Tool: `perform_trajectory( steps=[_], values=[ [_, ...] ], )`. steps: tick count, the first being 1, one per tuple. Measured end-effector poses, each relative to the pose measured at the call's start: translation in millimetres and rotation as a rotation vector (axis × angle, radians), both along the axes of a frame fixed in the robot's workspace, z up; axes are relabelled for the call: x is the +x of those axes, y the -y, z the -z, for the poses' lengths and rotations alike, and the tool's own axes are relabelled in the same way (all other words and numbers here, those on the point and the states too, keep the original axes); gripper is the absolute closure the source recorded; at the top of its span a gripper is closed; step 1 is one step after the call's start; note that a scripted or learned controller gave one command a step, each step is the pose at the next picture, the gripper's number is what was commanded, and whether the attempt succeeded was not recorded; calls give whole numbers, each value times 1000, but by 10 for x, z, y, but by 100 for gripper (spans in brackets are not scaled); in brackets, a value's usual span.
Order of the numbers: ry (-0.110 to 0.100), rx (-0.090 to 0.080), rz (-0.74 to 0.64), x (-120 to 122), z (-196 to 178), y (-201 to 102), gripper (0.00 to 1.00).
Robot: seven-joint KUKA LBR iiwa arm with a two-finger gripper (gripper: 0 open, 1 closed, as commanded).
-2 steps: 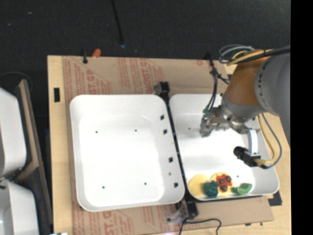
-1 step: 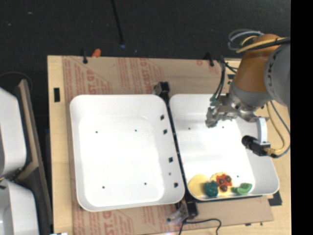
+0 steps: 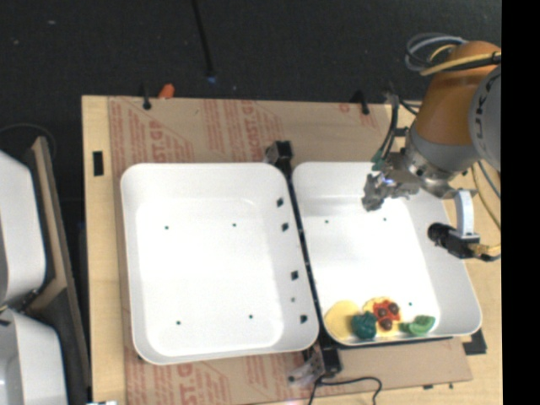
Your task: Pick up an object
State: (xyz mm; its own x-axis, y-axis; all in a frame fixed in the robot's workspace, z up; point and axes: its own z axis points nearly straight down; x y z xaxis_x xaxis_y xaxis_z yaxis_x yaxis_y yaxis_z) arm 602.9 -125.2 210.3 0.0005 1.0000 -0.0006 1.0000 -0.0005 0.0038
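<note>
Where cardboard (image 3: pixel 202 133) lines bench: 2 bins (image 3: pixel 143 226).

Fingers of the dark two-finger gripper (image 3: pixel 374 194) too small and blurred to tell apart; gap not readable. Grey arm with orange band (image 3: pixel 447 99) cut off at the right. Small red-and-dark lumpy object (image 3: pixel 386 310) too small to identify; same for the teal lump (image 3: pixel 364 326) and the green piece (image 3: pixel 418 324). Pale yellow flat object (image 3: pixel 340 317) partly hidden beneath the teal lump. White cabinet-like shapes (image 3: pixel 21 226) cut off at the left edge.
</note>
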Motion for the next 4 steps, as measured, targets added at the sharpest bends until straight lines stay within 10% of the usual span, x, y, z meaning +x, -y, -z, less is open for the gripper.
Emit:
perform_trajectory(
  steps=[4],
  values=[
    [-2,1,-4,-184,-272,-1921,100]
  ],
)
